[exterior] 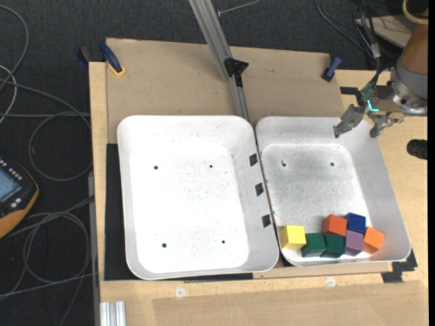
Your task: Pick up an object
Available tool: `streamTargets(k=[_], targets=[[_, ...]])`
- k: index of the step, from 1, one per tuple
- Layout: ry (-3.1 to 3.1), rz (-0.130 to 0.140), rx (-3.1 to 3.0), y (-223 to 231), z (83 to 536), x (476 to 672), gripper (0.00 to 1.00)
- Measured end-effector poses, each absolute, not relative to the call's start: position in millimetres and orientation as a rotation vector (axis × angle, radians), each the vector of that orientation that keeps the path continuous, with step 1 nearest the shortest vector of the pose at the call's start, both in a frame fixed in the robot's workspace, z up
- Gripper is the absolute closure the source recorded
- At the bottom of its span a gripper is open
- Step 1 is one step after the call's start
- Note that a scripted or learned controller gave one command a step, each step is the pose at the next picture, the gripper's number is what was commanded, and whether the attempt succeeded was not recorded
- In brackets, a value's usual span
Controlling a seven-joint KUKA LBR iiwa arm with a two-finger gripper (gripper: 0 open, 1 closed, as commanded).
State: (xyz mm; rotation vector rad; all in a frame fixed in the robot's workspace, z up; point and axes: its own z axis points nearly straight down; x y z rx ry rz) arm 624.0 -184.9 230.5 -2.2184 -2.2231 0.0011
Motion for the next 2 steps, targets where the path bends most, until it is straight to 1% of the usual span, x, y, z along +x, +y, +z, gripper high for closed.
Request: streamTargets(k=[2], targets=[[-2.216,0.007,-2.217,-181,104,616.5,0.0]])
